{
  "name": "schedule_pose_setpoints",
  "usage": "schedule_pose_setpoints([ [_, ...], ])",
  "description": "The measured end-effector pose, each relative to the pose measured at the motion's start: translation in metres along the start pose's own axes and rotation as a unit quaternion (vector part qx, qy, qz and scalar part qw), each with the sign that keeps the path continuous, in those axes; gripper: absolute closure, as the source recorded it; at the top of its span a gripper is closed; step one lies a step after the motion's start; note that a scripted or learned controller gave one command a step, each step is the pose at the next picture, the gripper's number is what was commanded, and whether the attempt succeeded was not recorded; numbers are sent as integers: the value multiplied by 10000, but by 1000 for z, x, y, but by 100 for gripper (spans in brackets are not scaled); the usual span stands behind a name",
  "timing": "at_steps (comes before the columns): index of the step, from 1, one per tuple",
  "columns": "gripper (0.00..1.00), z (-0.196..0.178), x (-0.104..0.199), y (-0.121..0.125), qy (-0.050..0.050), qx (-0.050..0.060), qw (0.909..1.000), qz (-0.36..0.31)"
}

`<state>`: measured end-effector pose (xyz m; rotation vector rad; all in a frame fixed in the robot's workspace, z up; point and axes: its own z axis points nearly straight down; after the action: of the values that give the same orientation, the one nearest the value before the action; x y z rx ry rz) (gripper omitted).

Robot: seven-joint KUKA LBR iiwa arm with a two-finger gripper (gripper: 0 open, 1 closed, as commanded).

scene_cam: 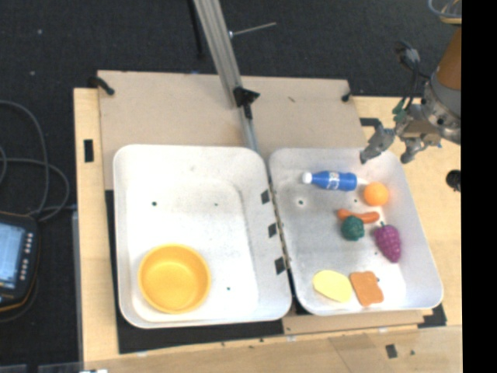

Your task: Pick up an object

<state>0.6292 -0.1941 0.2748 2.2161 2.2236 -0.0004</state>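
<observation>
My gripper [392, 148] hangs open above the far right corner of the right bin [311, 208], with nothing between its fingers. Just below it lie a blue and white bottle [332, 180] and an orange ball [376, 193]. Further toward the front sit a small orange carrot [359, 216], a green round piece [352, 228] and a purple grape bunch [389, 242]. At the bin's front lie a yellow flat piece [332, 286] and an orange-brown block [366, 288].
The left bin [194, 200] holds a yellow bowl [174, 277] in its near left corner. A metal pole [221, 49] slants up from the far edge between the bins. A black device [14, 263] with cables sits off the bench at left.
</observation>
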Motion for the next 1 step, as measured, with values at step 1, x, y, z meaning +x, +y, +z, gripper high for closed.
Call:
schedule_pose_setpoints([
  [1, 0, 0, 0, 0, -5, 2, 10000, -1],
])
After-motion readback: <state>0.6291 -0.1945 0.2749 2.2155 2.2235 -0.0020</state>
